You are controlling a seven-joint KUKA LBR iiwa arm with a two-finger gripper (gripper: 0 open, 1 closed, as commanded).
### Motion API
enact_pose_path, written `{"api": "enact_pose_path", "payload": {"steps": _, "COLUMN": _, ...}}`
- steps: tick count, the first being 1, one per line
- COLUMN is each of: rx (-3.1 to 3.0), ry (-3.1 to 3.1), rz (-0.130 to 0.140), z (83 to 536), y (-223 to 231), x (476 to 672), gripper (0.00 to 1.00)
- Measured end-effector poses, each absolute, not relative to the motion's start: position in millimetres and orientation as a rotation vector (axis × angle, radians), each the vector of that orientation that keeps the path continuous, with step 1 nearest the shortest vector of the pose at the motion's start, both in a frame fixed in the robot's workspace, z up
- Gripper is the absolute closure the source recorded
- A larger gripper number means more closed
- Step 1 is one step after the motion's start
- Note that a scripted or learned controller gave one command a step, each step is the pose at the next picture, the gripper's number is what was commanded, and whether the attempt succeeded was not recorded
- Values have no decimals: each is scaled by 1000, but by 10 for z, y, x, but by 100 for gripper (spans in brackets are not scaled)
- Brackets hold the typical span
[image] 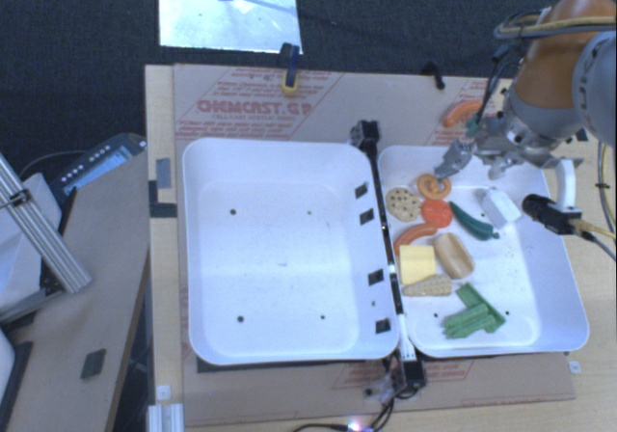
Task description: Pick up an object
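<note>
arm [569,54]: grey w/ orange band, in from right, over top right of right bin
gripper [451,168]: low over right bin's upper part, fingers pointing down-left, tip just above the pretzel
jaws: cannot tell if spread or pressed together, too small and blurred; nothing seen between them
left bin [280,247]: white, shallow, few dark specks on floor
right bin [540,276]: white, touching left bin along black clip strip; holds all the toy food
cookie [402,202]: tan w/ dark chips, upper left of right bin, near divider
pretzel [434,187]: orange-brown ring, just right of cookie, right under gripper tip
tomato [437,213]: red-orange, round, just below pretzel
sausage [416,233]: red, curved, below cookie, touching or nearly touching tomato
pepper [473,222]: dark green, long, tilted, right of tomato
white block [500,207]: small, pale, just right of pepper
cheese [416,263]: yellow wedge, by divider, below sausage
bun [454,256]: tan, oval, just right of cheese
cracker [427,286]: beige, flat, below cheese
green veg [471,314]: bright green, lower part of bin, well apart from gripper
orange item [463,113]: on cardboard outside bin, behind gripper, partly hidden
clamp [289,68]: yellow and blue, on top edge of cardboard
</note>
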State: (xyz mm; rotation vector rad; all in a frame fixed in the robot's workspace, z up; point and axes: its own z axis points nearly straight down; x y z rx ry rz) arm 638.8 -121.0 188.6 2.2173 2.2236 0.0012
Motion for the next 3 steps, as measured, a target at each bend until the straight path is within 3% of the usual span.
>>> {"api": "enact_pose_path", "payload": {"steps": 1, "rx": 2217, "ry": 2223, "rz": 4, "z": 810, "y": -1238, "x": 6479, "gripper": 0}}
{"api": "enact_pose_path", "payload": {"steps": 2, "rx": 2211, "ry": 2220, "rz": 14, "z": 995, "y": -1236, "x": 6509, "gripper": 100}}
{"api": "enact_pose_path", "payload": {"steps": 3, "rx": 2200, "ry": 2226, "rz": 19, "z": 2274, "y": -639, "x": 6694, "gripper": 100}}
